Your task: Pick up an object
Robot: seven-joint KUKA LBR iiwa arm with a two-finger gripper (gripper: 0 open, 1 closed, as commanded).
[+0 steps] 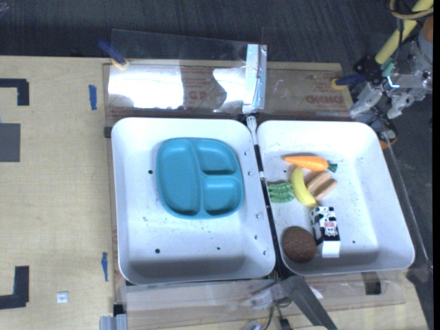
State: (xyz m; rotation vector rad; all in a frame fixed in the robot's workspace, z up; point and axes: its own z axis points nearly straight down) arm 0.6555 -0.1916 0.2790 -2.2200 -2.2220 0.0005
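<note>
The right bin (371,184) holds an orange carrot (307,162), a yellow banana (301,187), a tan bread roll (321,182), a green leafy piece (280,192), a brown round fruit (299,244) and a black-and-white carton (325,227). In the left bin (130,205) lies a blue divided plate (200,177). My gripper (377,107) hangs off the right bin's far right corner, outside the rim and well away from the objects. Nothing shows in it.
A clear plastic panel (182,81) and a metal upright (254,78) stand behind the bins. Yellow cabling (405,12) runs along the arm at the top right. The wooden bench (48,184) stretches to the left.
</note>
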